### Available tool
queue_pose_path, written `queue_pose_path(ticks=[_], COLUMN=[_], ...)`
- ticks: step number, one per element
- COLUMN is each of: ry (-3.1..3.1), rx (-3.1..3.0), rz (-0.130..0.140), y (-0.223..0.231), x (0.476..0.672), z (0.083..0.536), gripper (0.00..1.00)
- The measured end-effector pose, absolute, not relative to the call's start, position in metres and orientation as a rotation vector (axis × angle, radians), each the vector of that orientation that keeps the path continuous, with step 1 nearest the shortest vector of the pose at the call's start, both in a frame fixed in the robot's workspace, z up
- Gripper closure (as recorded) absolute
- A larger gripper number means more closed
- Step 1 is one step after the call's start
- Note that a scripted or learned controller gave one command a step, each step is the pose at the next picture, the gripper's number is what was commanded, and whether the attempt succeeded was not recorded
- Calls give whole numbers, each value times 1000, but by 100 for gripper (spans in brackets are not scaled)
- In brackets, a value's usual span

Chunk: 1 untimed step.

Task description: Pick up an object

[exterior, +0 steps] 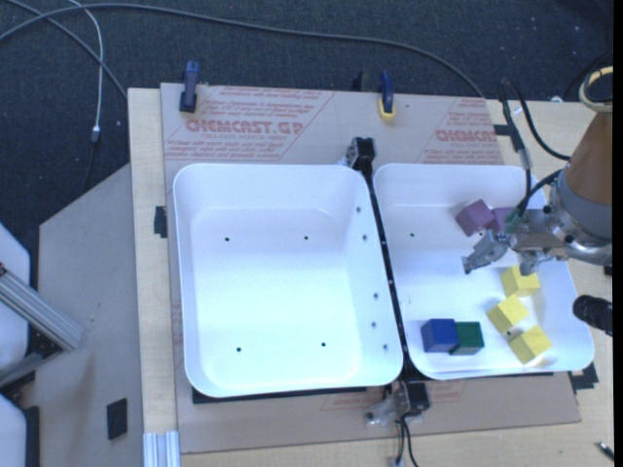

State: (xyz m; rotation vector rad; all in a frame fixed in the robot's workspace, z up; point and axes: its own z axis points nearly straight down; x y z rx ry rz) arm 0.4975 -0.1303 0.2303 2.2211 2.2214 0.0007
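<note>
Two white bins sit side by side on a wooden bench [146,261] over dark carpet. In the right bin [428,290], the gripper [484,254] hangs with fingers spread, holding nothing. A purple block [476,216] lies just behind it; yellow blocks [520,282] sit just beside.

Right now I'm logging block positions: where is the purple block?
The purple block lies in the right bin, toward its far side, just up-left of the hand and well above the yellow blocks.
</note>
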Motion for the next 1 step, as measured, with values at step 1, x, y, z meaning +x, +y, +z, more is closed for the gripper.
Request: queue_pose_path(ticks=[1], ry=[2228], rx=[2230], rz=[-11], y=[-129], x=[485], z=[90], gripper=[0])
